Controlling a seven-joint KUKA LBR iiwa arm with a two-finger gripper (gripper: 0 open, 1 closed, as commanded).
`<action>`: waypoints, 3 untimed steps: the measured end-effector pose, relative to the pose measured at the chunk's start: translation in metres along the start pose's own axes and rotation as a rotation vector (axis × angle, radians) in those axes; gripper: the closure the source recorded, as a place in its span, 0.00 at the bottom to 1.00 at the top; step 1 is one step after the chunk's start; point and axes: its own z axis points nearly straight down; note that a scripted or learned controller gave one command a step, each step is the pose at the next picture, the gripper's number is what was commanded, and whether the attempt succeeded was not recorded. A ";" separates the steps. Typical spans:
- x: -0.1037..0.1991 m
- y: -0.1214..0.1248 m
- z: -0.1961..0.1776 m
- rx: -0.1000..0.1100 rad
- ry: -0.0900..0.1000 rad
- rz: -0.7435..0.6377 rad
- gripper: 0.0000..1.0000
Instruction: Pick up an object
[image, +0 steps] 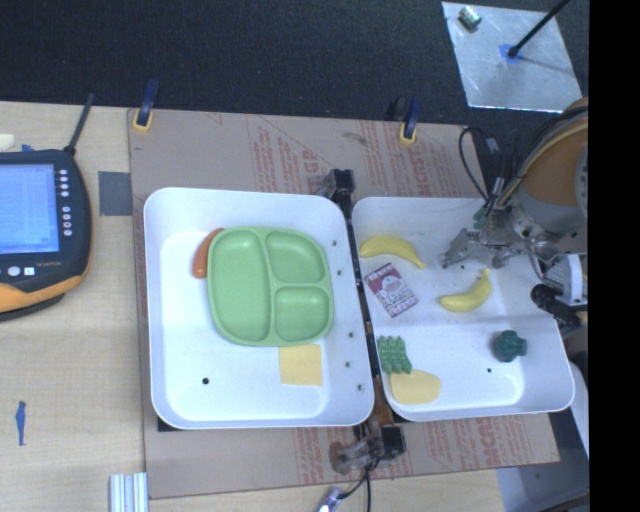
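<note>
Camera view: gripper (478, 252) sits low in the right bin (545, 400), fingers spread apart and holding nothing, parked between the two bananas, closest to the lower banana (467, 296) just below it, probably lining up for that grab.
</note>
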 end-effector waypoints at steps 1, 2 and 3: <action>-0.002 -0.050 -0.005 0.002 -0.002 -0.002 0.00; 0.015 -0.051 -0.001 0.004 0.000 -0.002 0.00; 0.044 -0.057 0.001 0.004 0.000 -0.003 0.00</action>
